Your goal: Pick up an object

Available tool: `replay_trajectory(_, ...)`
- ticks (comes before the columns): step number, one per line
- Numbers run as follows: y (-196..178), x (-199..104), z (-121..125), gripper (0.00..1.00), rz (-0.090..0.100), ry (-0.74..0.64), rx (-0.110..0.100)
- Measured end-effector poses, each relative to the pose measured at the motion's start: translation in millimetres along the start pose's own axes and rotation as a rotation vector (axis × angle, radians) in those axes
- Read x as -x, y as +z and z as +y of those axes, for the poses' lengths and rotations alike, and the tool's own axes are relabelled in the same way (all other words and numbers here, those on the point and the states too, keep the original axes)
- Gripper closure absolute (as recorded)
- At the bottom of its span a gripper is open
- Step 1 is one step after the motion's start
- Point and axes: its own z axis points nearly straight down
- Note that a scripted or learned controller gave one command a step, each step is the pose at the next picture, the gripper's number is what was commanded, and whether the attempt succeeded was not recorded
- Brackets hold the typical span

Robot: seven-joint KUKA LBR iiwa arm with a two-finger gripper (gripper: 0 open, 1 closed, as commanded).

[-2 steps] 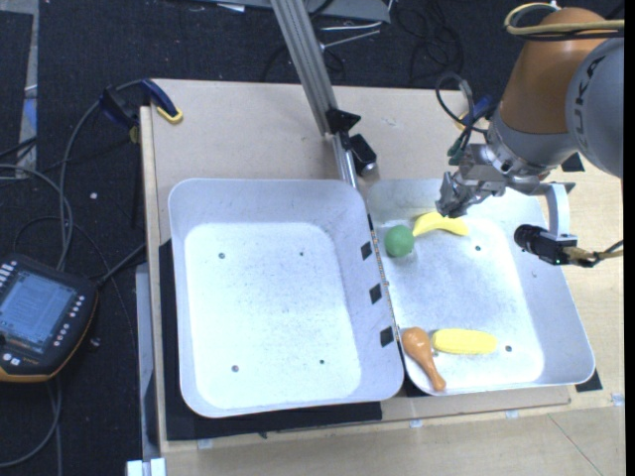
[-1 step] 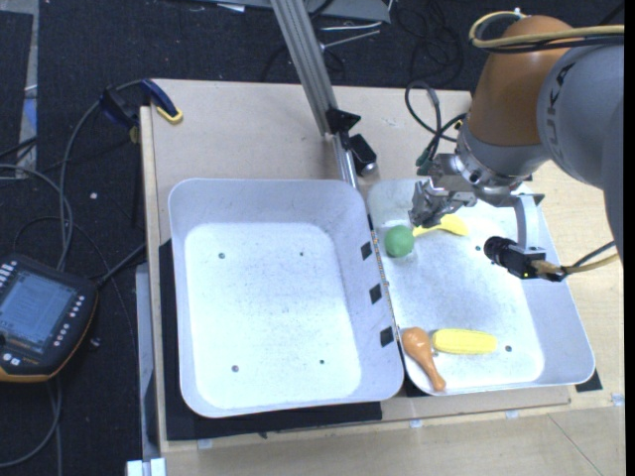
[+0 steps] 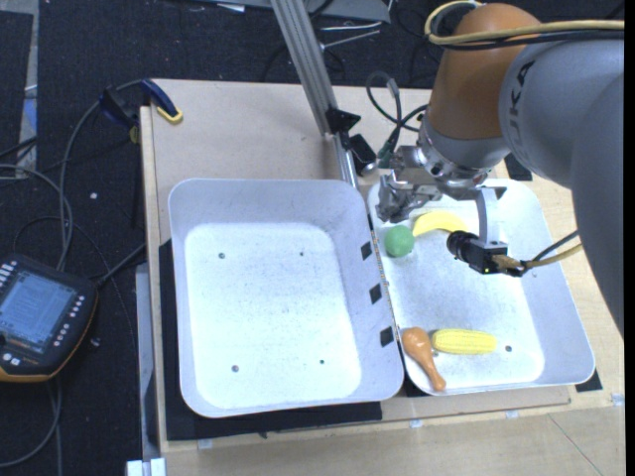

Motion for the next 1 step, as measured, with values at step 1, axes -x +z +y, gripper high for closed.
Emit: replay_trajectory(1,6.4,-51.8,-14.3,1.0,0.0,0.001,-0.002)
